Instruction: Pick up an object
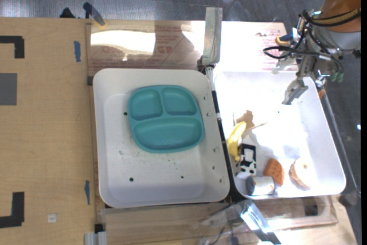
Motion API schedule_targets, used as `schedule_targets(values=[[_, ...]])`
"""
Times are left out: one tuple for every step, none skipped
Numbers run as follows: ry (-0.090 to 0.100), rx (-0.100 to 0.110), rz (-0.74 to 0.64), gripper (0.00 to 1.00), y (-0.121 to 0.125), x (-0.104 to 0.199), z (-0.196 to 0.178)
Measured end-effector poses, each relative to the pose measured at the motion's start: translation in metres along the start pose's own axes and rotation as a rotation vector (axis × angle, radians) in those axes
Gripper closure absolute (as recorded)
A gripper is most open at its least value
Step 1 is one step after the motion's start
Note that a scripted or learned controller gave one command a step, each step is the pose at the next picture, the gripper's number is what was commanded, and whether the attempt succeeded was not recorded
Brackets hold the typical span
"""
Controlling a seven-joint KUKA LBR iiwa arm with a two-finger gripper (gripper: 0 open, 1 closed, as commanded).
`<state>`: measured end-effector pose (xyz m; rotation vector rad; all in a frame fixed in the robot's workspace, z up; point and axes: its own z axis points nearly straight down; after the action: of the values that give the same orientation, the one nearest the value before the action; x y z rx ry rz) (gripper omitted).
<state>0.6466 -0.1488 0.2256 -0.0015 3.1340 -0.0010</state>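
My gripper (pixel 304 91) hangs over the far right part of the right bin (pixel 298 123), open, with nothing between its fingers. The bin's objects lie along its near side, well apart from the gripper. A yellow banana (pixel 236 138) rests against the left wall. Below it sit a black-and-white toy (pixel 247 160) and a small grey-white can (pixel 261 185). To their right lie an orange-brown piece (pixel 274 170) and a pale doughnut-like round (pixel 300 174). A small brown scrap (pixel 248 117) lies just above the banana.
The left bin (pixel 109 175) holds a teal divided plate (pixel 166 118). A cardboard sheet (pixel 43 123) covers the bench at left. An upright divider post (pixel 211 40) stands behind the bins' shared wall. Cables (pixel 284 49) trail from the wrist.
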Motion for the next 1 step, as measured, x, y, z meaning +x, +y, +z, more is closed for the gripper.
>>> schedule_targets(values=[[-0.005, 0.001, 0.262, 0.0, 0.0261, -0.012, 0.1234]])
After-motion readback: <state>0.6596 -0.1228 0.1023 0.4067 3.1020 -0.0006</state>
